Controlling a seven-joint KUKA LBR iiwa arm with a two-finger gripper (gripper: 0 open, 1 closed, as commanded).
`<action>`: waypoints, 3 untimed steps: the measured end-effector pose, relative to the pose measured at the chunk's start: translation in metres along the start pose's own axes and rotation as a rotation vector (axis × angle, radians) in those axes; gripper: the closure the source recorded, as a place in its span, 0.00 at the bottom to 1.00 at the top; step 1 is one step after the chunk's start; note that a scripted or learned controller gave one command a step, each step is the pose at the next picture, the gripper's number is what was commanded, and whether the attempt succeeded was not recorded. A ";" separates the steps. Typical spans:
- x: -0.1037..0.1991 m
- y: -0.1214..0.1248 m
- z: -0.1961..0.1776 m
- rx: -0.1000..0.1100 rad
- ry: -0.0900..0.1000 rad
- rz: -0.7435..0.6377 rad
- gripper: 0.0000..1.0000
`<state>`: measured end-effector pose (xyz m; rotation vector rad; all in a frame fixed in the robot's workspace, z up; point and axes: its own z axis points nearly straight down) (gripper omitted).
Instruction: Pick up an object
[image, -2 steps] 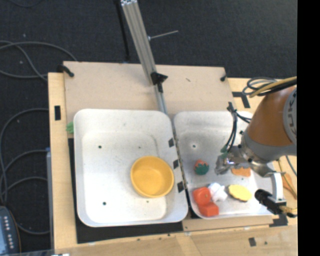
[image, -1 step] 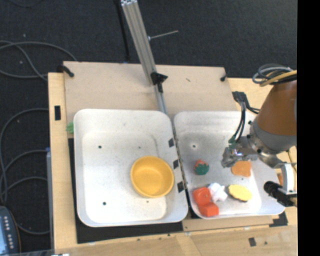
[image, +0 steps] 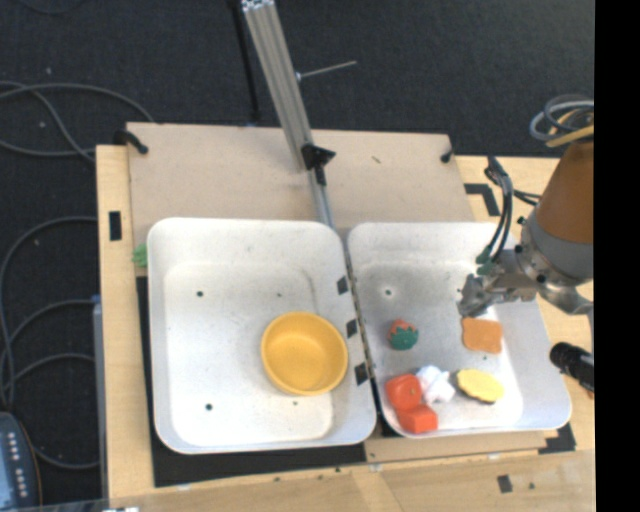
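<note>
Altogether one yellow bowl (image: 304, 352), five small objects (image: 483, 335); fingers (image: 478, 297) state unclear.

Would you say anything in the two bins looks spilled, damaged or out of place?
Nothing stands out. The yellow bowl sits upright in the left bin. The small toys lie loose in the right bin: a green one, an orange one, a red one, a white one and a yellow one. The gripper is just above the orange one.

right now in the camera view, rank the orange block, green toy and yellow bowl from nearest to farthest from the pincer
1. orange block, right bin, just below the pincer
2. green toy, middle of right bin
3. yellow bowl, left bin
</note>
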<state>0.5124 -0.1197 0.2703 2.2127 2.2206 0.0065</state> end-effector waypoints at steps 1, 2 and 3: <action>0.048 -0.004 0.014 0.006 0.002 0.000 1.00; 0.101 0.008 0.010 0.006 0.003 -0.005 1.00; 0.158 0.012 0.027 0.009 0.002 -0.003 1.00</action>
